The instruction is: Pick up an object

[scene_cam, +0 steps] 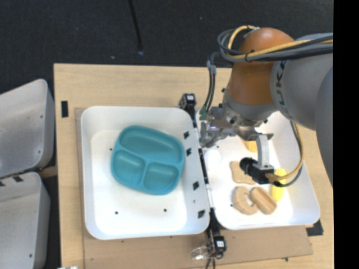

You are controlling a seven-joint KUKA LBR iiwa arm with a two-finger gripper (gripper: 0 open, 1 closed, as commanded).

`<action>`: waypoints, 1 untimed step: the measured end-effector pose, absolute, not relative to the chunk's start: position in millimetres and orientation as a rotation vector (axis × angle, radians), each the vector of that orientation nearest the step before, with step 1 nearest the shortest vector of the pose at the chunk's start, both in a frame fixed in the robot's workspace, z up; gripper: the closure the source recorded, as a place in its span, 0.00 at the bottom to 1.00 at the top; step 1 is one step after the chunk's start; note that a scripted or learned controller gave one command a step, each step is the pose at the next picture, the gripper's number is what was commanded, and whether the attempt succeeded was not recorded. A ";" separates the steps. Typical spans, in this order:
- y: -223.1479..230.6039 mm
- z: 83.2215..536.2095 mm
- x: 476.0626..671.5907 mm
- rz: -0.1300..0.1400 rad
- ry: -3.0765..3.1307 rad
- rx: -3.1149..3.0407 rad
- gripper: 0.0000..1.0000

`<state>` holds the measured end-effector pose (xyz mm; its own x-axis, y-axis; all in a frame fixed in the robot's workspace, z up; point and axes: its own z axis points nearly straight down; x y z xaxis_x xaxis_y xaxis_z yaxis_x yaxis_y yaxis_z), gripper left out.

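Grey at the arm's end, the gripper hangs over the left edge of the right bin, close against the divider between the bins; I cannot tell whether it is open or closed. Just right of it a yellow piece peeks from under the wrist. Nearer the front lie a flat tan piece and two tan bread-like lumps, touching each other. A teal divided plate sits in the left bin.

My bench is a flat board of pale wood. Two shallow white bins rest directly on it, side by side: the left bin and the right bin, as the camera sees them. Their inner rims meet at mid-bench.
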<state>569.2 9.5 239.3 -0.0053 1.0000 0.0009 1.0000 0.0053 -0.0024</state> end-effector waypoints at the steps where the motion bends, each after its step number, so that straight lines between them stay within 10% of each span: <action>1: 53.1 248.7 534.3 -0.001 -2.227 -2.213 1.00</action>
